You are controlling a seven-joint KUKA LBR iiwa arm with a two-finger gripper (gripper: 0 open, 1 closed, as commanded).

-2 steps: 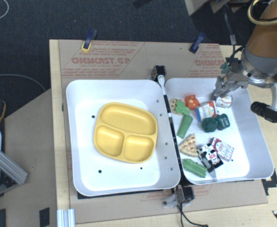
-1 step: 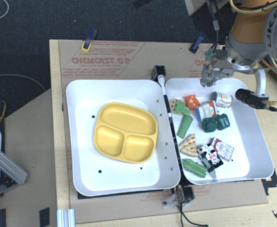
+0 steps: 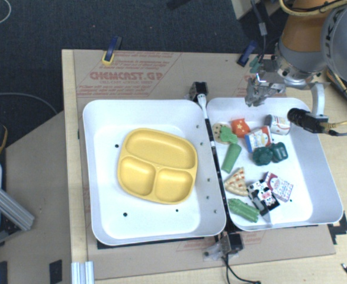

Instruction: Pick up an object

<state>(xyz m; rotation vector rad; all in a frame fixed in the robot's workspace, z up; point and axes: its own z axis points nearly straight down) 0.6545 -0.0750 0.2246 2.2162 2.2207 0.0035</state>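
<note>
**Two bins, one gripper parked at the back rim, nothing grabbed yet**

Camera view: looking down on the left bin (image 3: 96, 158) with a yellow divided tray (image 3: 157, 165) sitting in it; right bin (image 3: 324, 176) carrying the whole toy pile, so any pick target lives over there.

Gripper (image 3: 257, 99) hovering over the back-left corner of the right bin, above bare white floor; fingers (image 3: 250, 97) pointing down, looking close together with nothing between them.

Nearest candidates lying forward of the fingers, toward the camera: small red-orange piece (image 3: 240, 126) just ahead, red and blue carton (image 3: 258, 139) beside it; green cucumber-shaped piece (image 3: 231, 157) further on, long axis running roughly front to back with a slight lean; pizza slice (image 3: 237, 182) and dark teal lump (image 3: 270, 154) deeper still.

Best guess: short hop forward and down needed before any closing; crowded pile, so real risk of nudging a neighbour instead.
</note>
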